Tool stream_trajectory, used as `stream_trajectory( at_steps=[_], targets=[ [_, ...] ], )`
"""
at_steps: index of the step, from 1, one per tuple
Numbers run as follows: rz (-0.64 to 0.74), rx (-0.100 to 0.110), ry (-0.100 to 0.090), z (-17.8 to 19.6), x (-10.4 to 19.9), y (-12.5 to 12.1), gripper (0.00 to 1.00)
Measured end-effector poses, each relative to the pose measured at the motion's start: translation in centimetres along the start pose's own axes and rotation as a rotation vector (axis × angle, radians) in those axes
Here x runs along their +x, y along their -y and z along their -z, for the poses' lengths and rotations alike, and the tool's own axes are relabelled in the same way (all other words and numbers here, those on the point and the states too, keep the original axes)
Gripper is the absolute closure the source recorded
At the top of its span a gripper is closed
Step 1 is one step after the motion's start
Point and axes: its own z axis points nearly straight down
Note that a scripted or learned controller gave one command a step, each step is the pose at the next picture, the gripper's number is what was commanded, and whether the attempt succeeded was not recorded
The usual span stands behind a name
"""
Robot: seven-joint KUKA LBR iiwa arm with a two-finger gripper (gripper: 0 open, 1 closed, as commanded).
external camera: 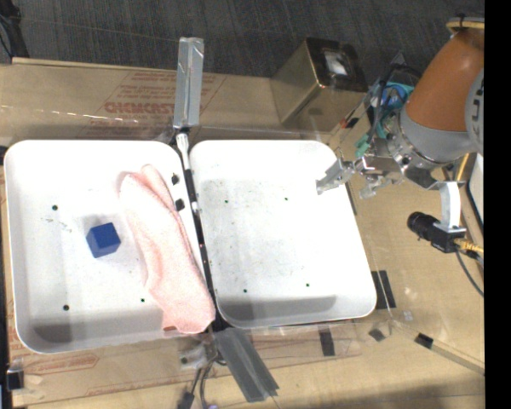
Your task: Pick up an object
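Note:
A small blue cube point(103, 239) lies in the left bin point(34, 194), left of centre. Beside it a pink cloth point(163, 245) runs from the bin's middle down to its front right corner, its edge against the divider between the bins. My gripper point(349, 181) hovers over the right rim of the right bin point(272, 228), near its far corner. It stands open with nothing between its fingers. It is far to the right of both the cube and the cloth.
A brass-coloured box point(318, 77) sits behind the right bin on the cardboard sheet point(85, 92). A grey metal bar point(188, 83) stands upright at the far end of the divider. Clamps and brackets point(238, 365) line the bench's front edge.

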Motion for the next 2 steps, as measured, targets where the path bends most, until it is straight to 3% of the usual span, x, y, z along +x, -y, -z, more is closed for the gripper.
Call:
stream_trajectory(
  at_steps=[1,2],
  targets=[
    [-0.034,-0.003,0.001,5.9,0.29,0.83,0.0],
    [0.082,0.001,-0.001,5.49,0.37,1.53,0.0]
  ],
)
